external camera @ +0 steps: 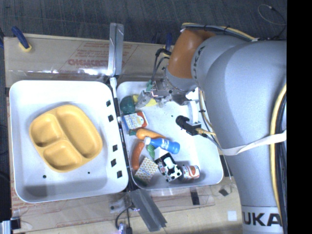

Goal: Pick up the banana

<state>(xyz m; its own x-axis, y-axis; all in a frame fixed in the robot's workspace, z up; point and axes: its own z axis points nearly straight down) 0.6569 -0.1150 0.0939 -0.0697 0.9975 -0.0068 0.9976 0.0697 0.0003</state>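
in the right bin's back corner, the pincer (pixel 148 97), grip unclear, crowds banana (pixel 152 101) and green ball (pixel 127 104).

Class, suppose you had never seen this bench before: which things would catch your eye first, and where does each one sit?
The big grey arm with its orange band comes first, reaching in from the right to the far end of the right bin. Next, the yellow divided tray lying alone in the left bin. Then the bright jumble in the right bin: a blue bottle, a carrot and a black-and-white cow toy.

two white bins (pixel 19 130), one yellow divided plate (pixel 66 136), one blue bottle (pixel 165 145)
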